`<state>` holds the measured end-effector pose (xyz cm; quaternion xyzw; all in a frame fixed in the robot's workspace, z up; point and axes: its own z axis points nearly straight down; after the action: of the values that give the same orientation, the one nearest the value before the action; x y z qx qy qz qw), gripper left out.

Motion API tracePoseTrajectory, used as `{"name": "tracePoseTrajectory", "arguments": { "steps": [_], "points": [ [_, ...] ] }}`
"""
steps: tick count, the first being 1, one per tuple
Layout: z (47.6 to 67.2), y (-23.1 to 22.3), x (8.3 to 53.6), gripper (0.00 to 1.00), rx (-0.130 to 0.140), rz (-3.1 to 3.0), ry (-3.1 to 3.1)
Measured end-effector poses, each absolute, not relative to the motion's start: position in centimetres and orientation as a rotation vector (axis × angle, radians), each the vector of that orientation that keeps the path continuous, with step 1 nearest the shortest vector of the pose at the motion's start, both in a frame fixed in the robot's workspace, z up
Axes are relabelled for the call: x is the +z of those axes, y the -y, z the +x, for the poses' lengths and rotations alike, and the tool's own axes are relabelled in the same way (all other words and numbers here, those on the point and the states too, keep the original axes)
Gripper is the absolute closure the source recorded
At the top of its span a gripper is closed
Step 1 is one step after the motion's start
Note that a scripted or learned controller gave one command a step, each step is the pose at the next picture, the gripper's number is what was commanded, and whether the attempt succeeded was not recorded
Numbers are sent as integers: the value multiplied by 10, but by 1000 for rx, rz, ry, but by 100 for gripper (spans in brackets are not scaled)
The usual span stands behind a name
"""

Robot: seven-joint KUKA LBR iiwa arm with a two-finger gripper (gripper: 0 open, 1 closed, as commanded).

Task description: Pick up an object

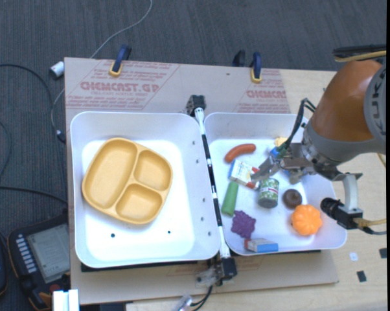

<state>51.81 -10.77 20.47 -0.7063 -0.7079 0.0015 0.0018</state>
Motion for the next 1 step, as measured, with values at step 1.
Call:
{"name": "tracePoseTrajectory", "arguments": {
  "steps": [1],
  "points": [
    [538, 109, 119, 0, 5, -2218, 2220]
  ]
}}
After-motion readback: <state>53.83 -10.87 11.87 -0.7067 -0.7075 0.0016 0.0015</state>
